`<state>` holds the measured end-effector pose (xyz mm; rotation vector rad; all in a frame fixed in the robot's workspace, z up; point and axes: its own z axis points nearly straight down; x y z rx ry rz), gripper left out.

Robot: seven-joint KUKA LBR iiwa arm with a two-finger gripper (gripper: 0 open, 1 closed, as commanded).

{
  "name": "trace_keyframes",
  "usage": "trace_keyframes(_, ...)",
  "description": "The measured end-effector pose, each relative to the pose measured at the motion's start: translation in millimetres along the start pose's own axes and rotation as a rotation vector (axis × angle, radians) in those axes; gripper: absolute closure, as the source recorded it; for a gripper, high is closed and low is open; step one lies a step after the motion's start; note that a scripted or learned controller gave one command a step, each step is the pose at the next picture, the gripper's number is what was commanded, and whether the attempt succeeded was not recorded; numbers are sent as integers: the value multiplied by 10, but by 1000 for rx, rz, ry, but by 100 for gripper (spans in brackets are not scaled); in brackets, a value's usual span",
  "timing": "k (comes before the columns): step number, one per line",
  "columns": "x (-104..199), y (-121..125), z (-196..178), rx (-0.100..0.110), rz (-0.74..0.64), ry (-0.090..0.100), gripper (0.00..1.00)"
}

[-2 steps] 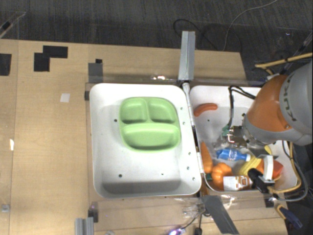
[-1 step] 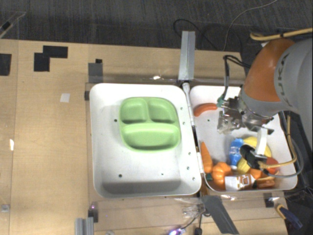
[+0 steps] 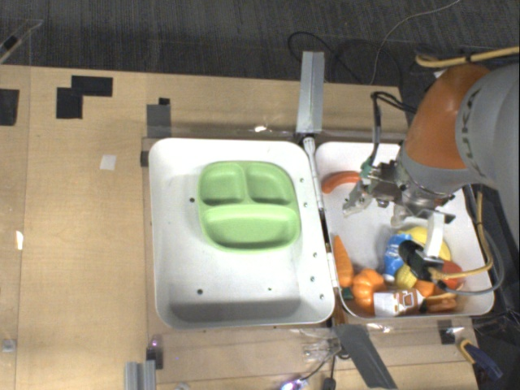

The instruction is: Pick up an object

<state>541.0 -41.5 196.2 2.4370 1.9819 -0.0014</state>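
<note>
Hovering over the right bin, nothing grabbed yet

My gripper (image 3: 357, 197) hangs over the upper part of the right bin (image 3: 479, 218), fingers a little apart with nothing between them. Closest pick is the red-orange piece (image 3: 337, 181) just beside my tips, by the bin's left wall; looks like light, stiff toy food, probably slick, so I'd take it across its narrow middle. That wall crowds one finger. Further down there's a carrot (image 3: 344, 262), an orange pepper (image 3: 366, 283), and a packed pile of blue and yellow stuff (image 3: 406, 254) in the lower corner. Left bin (image 3: 171, 242) has a green tray (image 3: 246, 204).
</note>
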Motion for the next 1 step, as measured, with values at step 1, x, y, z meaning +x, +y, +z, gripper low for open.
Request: trace_keyframes(1, -770, -280, -333, 1, 291, -1, 0)
